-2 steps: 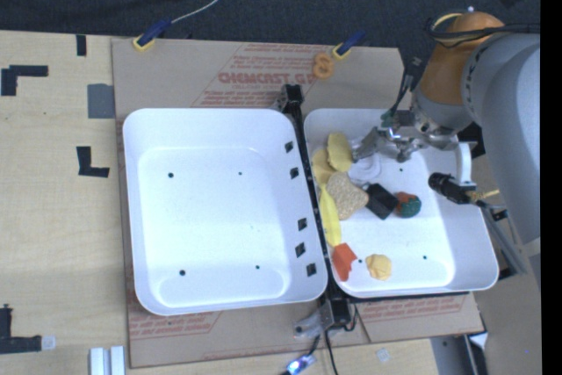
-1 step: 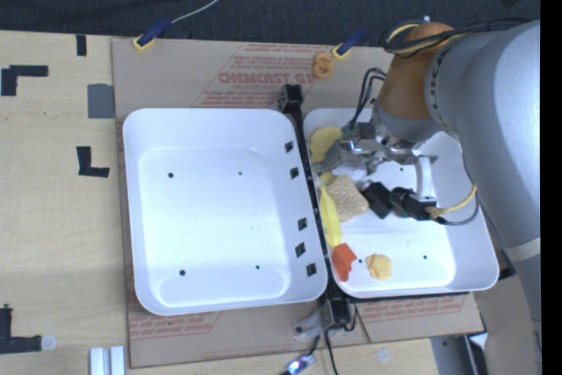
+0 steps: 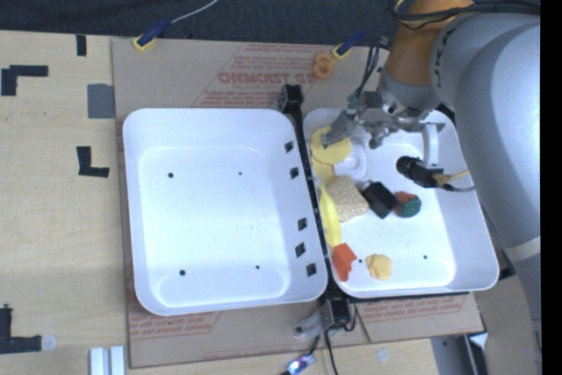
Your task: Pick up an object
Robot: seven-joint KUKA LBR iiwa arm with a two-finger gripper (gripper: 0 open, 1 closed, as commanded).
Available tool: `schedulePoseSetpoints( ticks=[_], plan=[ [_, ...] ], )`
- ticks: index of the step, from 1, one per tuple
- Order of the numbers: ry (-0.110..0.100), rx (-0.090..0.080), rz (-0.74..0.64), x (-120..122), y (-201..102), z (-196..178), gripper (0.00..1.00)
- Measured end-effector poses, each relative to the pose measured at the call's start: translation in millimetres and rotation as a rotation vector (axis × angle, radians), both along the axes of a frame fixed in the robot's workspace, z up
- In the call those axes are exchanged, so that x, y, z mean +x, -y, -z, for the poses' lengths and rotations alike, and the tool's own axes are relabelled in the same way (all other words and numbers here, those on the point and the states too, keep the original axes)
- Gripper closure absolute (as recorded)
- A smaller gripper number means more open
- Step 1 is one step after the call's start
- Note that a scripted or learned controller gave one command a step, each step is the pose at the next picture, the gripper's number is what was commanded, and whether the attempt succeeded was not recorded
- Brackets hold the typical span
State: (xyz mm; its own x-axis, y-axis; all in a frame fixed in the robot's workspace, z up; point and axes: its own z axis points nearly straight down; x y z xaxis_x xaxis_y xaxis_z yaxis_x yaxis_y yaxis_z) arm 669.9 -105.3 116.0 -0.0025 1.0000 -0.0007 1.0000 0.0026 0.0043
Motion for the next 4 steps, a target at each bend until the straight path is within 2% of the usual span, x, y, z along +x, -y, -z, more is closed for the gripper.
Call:
schedulePoseSetpoints(
  ticks=[1,2,3,4],
  plan=[
    [-0.016,0.011,0.0,-1.8,50.2,28.7,0.0],
    [-0.005,0.002,-0.003,-1.3,-6.1,31.4,0.0],
    [-0.006,0.001,-0.001,-1.7,-3.4,21.6,1.0],
    [0.003,0.004,-0.007,-2.7,-94.1,-74.8,1.0]
  ],
)
